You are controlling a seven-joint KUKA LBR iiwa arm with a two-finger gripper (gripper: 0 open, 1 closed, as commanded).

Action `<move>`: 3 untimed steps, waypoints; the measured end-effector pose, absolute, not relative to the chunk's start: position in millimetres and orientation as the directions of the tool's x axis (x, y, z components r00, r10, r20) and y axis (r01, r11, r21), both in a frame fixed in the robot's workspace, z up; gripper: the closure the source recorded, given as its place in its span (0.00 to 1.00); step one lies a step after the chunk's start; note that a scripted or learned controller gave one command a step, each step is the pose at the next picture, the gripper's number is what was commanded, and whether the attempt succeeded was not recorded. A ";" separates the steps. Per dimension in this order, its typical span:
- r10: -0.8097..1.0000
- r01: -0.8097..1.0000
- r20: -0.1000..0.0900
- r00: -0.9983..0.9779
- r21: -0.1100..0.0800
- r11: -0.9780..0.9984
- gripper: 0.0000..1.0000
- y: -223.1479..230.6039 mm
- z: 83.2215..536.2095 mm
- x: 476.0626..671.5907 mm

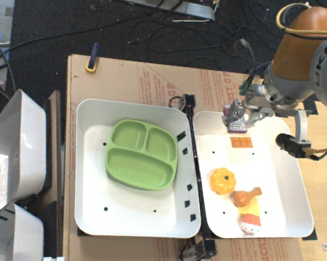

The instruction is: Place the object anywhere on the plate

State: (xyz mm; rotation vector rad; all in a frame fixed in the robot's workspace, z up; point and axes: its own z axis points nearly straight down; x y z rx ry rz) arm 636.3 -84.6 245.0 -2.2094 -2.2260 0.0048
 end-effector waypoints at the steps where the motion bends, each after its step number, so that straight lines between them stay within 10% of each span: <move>1: 1.000 1.000 0.001 -0.008 -0.006 0.008 1.00 -32.5 228.8 634.2; 3: 1.000 1.000 0.001 -0.009 -0.006 0.009 1.00 78.7 215.9 623.0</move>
